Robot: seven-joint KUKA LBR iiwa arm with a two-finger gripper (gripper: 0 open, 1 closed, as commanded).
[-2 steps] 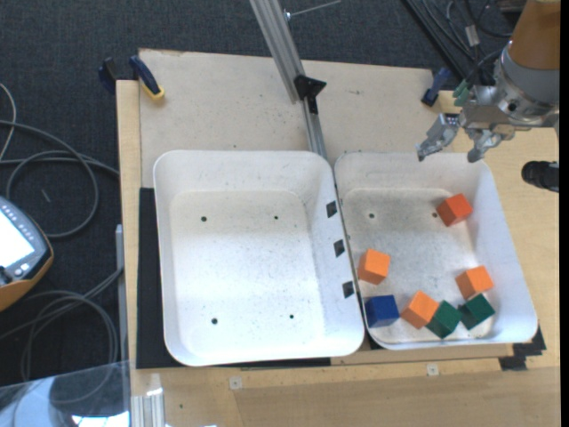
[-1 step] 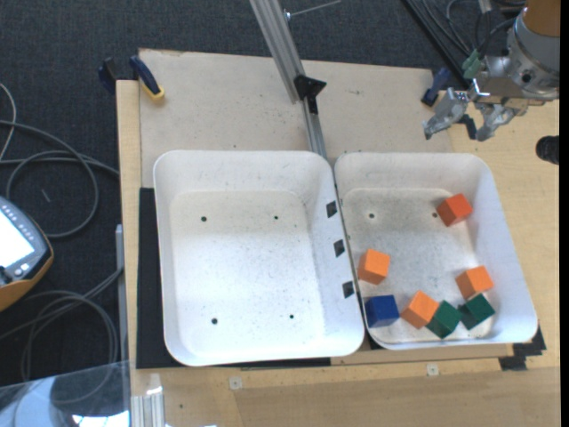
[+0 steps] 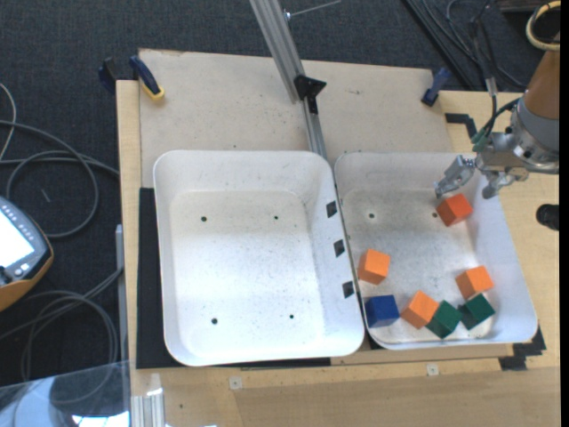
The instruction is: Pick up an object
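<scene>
The claw [image 3: 471, 181] hangs over the far right part of the right bin [image 3: 520, 274], its two fingers spread apart with nothing between them. Just below its tips, a red-orange cube [image 3: 455, 209] sits on the bin floor. Toward the middle of the bin lies an orange cube [image 3: 374, 265]. Along the near edge are a blue cube [image 3: 382, 310], an orange cube [image 3: 420, 309], two green cubes [image 3: 443, 318] [image 3: 478, 310] and another orange cube [image 3: 474, 281]. The left bin [image 3: 178, 238] sits beside it. A metal rail [image 3: 283, 47] runs between the bins. No readable writing or labels show.
</scene>
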